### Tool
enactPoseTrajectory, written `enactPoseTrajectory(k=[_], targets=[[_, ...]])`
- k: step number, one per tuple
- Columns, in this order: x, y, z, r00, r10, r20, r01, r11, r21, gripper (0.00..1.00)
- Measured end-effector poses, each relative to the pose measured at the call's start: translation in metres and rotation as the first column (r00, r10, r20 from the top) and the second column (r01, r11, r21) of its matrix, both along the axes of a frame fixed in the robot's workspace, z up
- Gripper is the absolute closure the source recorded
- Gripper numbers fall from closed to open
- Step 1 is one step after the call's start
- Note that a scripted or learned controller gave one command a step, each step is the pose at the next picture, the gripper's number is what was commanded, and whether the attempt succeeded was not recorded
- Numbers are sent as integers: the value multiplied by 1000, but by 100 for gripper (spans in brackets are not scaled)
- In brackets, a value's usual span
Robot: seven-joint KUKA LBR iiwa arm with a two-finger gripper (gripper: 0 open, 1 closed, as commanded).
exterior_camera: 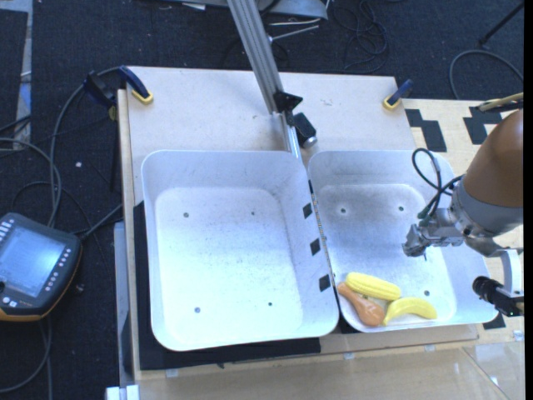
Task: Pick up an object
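Bananas (pixel 374 286) (pixel 411 309) lie lengthwise left-to-right beside a carrot (pixel 363 304), below the pincer (pixel 415 247).

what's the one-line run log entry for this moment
gripper: above right white bin, nothing seen held | objects: yellow corn cob, yellow banana, orange carrot-like piece, near front edge | pick: not yet done

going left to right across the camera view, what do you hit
teach pendant → left bin → orange carrot-like piece → hand
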State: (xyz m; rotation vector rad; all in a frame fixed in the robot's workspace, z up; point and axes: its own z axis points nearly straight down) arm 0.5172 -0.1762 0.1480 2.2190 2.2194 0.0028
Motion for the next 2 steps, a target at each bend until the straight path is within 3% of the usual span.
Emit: enactPoseTrajectory(k=[2], targets=[[4,0,123,1000,1,1,-1,1000,0,100]])
